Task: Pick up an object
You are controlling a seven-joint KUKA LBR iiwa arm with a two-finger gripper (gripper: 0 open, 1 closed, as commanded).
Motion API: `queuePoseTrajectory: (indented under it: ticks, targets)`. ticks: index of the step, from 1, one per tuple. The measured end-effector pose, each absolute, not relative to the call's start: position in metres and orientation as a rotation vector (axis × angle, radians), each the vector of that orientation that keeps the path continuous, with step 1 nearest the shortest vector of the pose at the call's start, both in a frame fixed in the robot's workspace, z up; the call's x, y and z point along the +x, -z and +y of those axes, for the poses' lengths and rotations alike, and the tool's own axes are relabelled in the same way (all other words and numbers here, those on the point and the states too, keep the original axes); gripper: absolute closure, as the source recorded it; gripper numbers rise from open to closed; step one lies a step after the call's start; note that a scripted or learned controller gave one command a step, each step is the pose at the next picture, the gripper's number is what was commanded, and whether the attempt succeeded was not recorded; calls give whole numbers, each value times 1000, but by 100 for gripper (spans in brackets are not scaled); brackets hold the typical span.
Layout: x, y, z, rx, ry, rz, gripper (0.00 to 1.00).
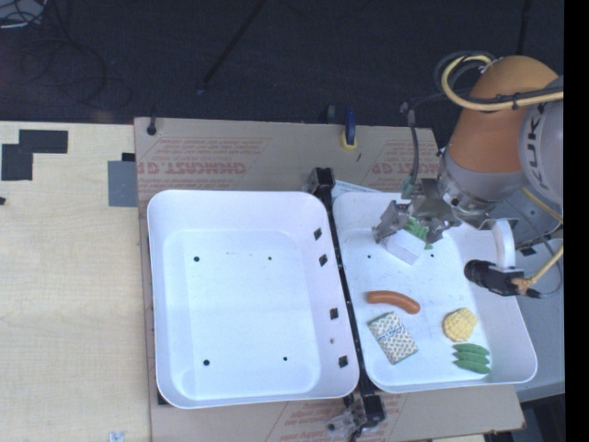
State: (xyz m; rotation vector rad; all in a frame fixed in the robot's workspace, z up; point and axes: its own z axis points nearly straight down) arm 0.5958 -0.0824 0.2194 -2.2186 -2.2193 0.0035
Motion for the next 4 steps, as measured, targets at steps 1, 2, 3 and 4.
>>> queuePoseTrajectory:
  ticks: [1,2,3,4]
  targets:
    - [533,-462,-111,-2231,13,-2229,0]
    - [535,-461,-109,-2216,-5,-2225,100]
    - [479,-380,-181,-2225,-12,-2205,100]
    - [475,-285,-156,-2212,-9,-2214,100]
